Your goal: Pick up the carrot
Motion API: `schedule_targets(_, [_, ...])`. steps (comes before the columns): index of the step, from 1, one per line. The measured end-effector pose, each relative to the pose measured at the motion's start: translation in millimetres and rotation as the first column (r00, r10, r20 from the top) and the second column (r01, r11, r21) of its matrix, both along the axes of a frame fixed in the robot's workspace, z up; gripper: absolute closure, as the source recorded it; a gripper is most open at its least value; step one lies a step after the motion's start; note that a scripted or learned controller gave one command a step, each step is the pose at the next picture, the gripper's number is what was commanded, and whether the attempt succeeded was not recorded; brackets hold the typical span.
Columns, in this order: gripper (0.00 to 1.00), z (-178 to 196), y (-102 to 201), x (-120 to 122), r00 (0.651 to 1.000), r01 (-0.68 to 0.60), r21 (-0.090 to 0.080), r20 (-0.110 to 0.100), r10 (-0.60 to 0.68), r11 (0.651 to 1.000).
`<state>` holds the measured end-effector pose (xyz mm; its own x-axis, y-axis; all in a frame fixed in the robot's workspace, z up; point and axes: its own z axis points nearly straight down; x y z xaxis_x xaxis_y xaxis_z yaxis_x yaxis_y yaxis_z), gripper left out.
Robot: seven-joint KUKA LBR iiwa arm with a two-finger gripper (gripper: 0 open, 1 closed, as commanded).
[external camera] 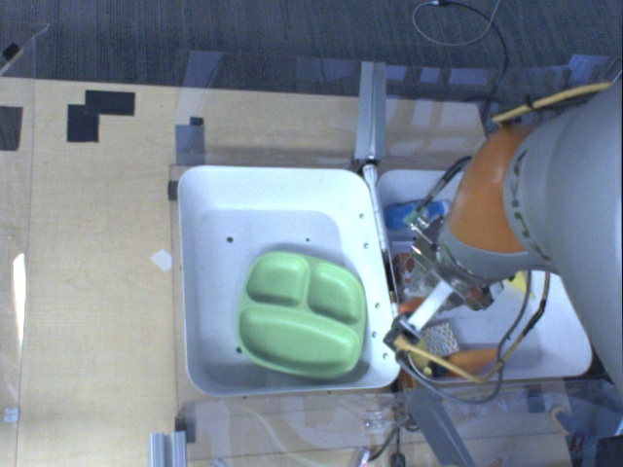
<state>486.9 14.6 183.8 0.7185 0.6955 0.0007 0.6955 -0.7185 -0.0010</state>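
Reaching in from the right side of the frame, the grey arm covered most of the right bin, and its orange band stood over the upper part of that bin. The gripper pointed to the lower left, close to the wall between the two bins. It was seen from above and partly hidden under the wrist, so it was not possible to tell how wide it was open. Nothing could be seen in its hold.

The carrot lay at the lower edge of the right bin, near the bottom of the frame. It was below and a little to the right of the gripper, and apart from it. Only a short orange part of it was visible, lying almost level. Just to the upper left of the carrot was a small grey patterned piece. A blue object lay in the upper left corner of the same bin, above the gripper. A yellow object showed a little from under the arm, toward the middle of the bin.

The left bin held a green plate with three compartments, which lay in its lower right part, near the dividing wall. Both bins stood on the pale wooden bench, which had black marks in the upper left of the frame.
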Motion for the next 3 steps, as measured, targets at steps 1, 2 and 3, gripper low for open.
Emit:
schedule_targets(1, [1.00, 0, -44, 69, 0.988, 0.153, -0.001, 0.001, -0.153, 0.988])
schedule_targets(2, [0.00, 0, -44, 69, 0.988, 0.153, -0.001, 0.002, -0.153, 0.988])
schedule_targets(3, [0.00, 156, -94, 103, 0.909, 0.416, 0.000, 0.005, -0.416, 0.909])
